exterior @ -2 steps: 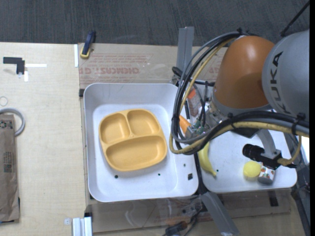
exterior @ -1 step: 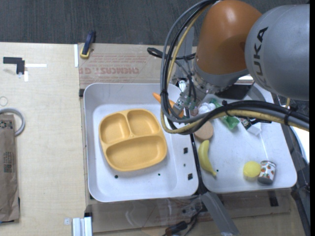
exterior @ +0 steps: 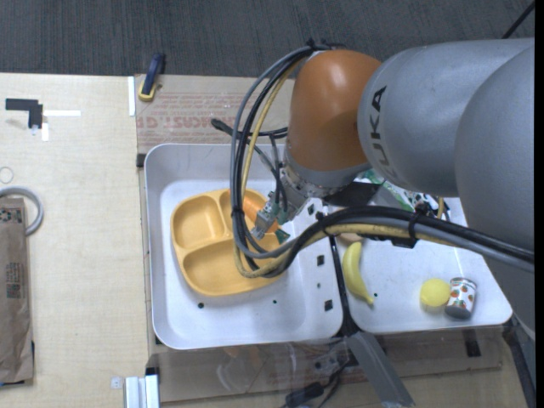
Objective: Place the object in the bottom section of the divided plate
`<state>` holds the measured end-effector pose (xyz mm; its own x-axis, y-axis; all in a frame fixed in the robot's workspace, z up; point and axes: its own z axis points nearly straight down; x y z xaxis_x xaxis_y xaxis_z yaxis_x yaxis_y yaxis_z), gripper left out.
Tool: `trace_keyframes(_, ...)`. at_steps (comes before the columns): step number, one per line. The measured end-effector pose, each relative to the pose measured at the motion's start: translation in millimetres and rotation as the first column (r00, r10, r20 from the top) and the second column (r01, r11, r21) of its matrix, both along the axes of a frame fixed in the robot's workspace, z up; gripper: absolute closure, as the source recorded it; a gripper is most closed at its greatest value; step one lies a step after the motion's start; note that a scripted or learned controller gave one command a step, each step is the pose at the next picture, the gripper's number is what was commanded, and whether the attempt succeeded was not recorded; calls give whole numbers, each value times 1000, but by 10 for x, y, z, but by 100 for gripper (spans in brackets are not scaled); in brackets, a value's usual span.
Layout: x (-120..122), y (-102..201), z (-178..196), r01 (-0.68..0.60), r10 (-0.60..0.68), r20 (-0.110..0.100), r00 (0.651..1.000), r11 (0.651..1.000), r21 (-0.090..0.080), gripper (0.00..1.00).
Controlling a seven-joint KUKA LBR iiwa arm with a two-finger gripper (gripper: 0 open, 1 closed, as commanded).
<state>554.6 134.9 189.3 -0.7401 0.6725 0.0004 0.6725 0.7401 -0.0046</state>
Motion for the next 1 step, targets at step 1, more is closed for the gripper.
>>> trace_keyframes(1,505,795,-542,-132,132,4,991,991,1,100)
